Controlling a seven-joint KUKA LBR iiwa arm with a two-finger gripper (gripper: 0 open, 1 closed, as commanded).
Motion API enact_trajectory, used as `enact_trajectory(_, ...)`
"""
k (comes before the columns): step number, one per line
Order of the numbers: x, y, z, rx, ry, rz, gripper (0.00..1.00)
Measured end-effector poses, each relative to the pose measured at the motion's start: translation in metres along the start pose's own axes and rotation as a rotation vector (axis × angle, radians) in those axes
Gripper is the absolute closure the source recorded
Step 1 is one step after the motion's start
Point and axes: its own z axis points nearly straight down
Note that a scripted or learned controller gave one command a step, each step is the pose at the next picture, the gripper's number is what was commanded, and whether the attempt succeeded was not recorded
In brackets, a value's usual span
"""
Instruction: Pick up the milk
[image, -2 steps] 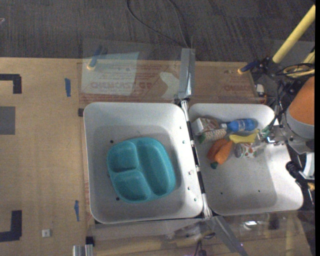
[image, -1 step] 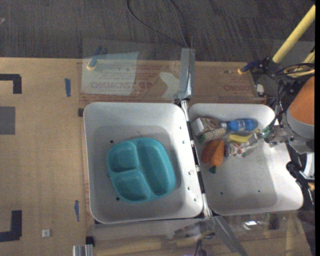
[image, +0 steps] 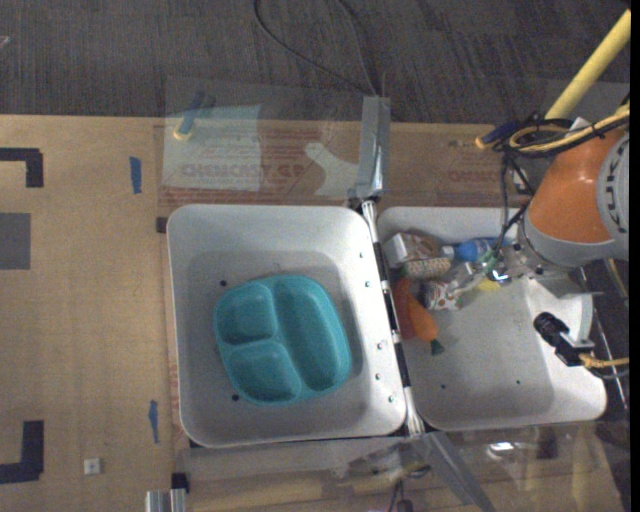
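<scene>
Camera view puts the pincer (image: 493, 268) low among the right bin's (image: 520, 400) clutter, its spread seemingly indiscernible.

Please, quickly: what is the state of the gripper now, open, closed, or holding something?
Gripper: cannot be told; it is over the cluttered back of the right bin.

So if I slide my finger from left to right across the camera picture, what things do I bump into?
Teal plastic divided plate → orange toy carrot → small blue bottle → grey arm's orange band.
</scene>
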Motion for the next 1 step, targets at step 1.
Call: enact_trajectory(1, 0.0364, 0.0013, -0.0011, -0.002, 0.002, 0.070, 0.00)
